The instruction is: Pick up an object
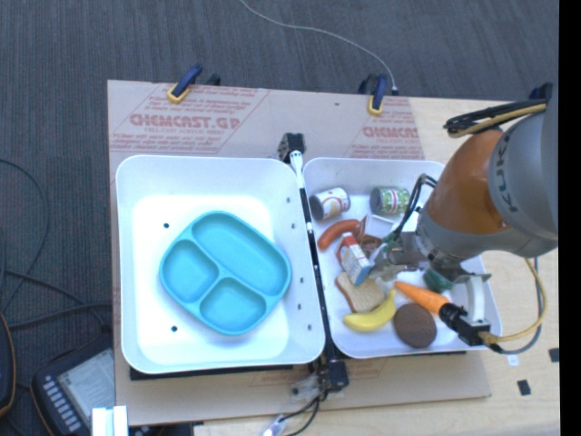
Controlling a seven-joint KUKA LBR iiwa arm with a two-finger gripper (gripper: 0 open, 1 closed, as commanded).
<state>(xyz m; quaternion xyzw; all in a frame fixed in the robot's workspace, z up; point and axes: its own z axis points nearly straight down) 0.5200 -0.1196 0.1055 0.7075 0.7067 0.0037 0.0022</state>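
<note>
The right bin holds several toy foods. At its back lie a small can with a red and white label and a green-labelled can. A red sausage lies near the bin's left wall. Further forward are a small blue and white carton, a bread slice, a banana, a carrot and a brown round piece. My gripper hangs low over the middle of this bin, just right of the carton and above the bread. The arm hides part of the bin's right side.
The left bin bears a blue divided plate. A divider rail runs between the bins. Clamps hold the board at the back. Cables trail near the bench's right front corner.
</note>
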